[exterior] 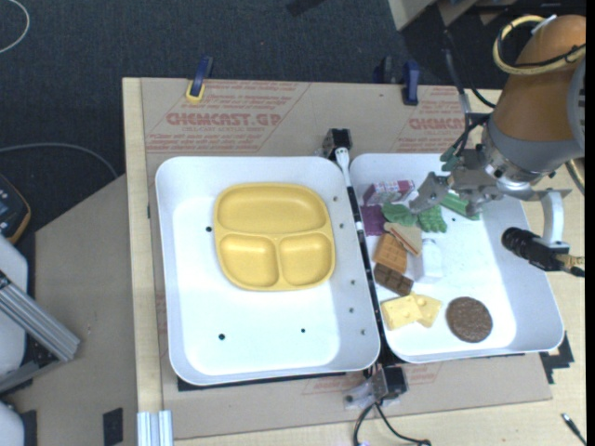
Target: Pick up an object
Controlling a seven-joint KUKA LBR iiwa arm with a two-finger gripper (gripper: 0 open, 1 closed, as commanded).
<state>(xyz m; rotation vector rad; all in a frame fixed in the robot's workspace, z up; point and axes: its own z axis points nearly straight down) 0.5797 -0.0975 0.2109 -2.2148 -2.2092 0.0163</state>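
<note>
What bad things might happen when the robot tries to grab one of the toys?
The tool hangs over a crowded heap: the green toy, the purple wrapper and the brown wafer lie close together, so it might pinch two things or knock one aside. The heap also sits near the right bin's inner wall, so a finger may bump it.

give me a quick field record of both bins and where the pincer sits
left bin: yellow three-compartment plastic tray
right bin: green leafy toy, brown wafer block, yellow cheese wedge, round brown patty, purple wrapper
pincer: over right bin's upper part, by the green leafy toy
grasp: cannot tell
</note>
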